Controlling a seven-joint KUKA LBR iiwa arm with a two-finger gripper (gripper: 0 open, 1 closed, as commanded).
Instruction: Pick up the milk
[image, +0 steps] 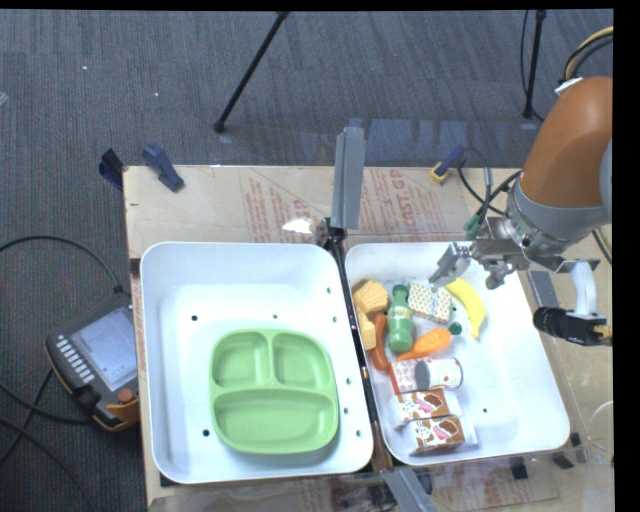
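Two milk cartons (432, 418), lying flat, right bin's near edge

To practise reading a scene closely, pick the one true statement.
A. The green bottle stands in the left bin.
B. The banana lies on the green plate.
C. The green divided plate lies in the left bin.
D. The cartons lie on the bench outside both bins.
C: the green divided plate lies alone in the left bin, while the banana, green bottle and cartons all lie in the right bin.
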